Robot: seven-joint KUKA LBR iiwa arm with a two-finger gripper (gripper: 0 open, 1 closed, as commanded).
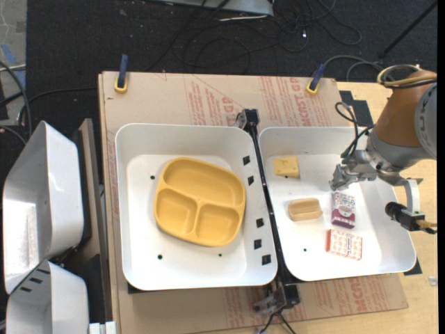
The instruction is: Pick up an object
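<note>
The right bin [396, 256] holds several small items. A pale yellow square piece [286, 167] lies near its back left. A tan block [304, 209] lies in the middle. A purple and white packet [343, 210] is just to the block's right, and a red and white packet [345, 244] lies in front of it. My gripper [342, 178] reaches in from the right and hangs low just behind the purple packet's far end. Nothing shows in its grasp.
The left bin [132, 256] holds a yellow divided plate [200, 202]. A black divider strip [261, 186] runs between the bins. The arm's orange band [400, 117] and grey wrist overhang the right bin's back right corner. White tubs [42, 200] stand off the bench's left.
</note>
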